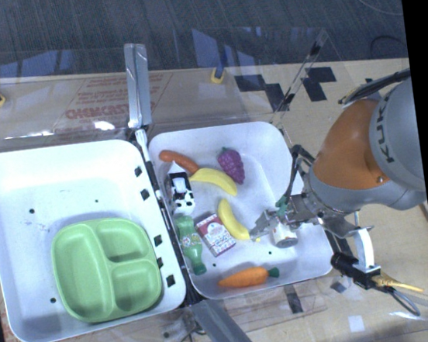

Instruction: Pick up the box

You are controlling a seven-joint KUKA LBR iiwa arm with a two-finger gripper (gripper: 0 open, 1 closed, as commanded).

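One claw point(272, 227) hovers near a banana point(232, 220), beside the box point(215, 234).

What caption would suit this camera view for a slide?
Claw hovers in the right bin beside a banana, near the red box.

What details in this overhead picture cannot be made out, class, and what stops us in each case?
- Gripper, camera view: its fingers are small and blurred, so open or shut cannot be told.
- Box: the print on its red face is too small to read.
- Green bottle: its label is too blurred to read.
- Arm: cut off by the picture's right side.
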